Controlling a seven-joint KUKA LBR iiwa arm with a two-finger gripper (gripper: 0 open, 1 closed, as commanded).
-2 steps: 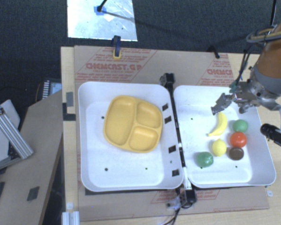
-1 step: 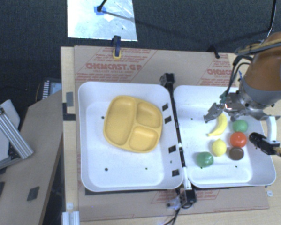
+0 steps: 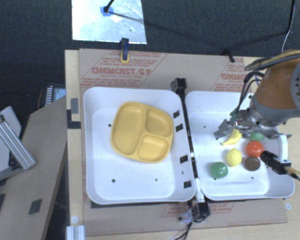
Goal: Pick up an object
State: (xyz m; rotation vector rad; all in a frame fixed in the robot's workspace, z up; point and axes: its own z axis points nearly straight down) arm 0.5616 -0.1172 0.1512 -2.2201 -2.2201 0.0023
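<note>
Camera view: the gripper (image 3: 229,132) is low in the right bin (image 3: 205,109), at the yellow banana (image 3: 233,138); its grip state cannot be determined. Nearby lie a tomato (image 3: 254,148), lemon (image 3: 233,157), green fruit (image 3: 219,170) and brown fruit (image 3: 252,164). The left bin (image 3: 97,179) contains a yellow divided plate (image 3: 141,131).

A divided plate (image 3: 141,132) lies in the left bin (image 3: 97,184); toy fruits (image 3: 233,157) in the right bin (image 3: 205,109).
</note>
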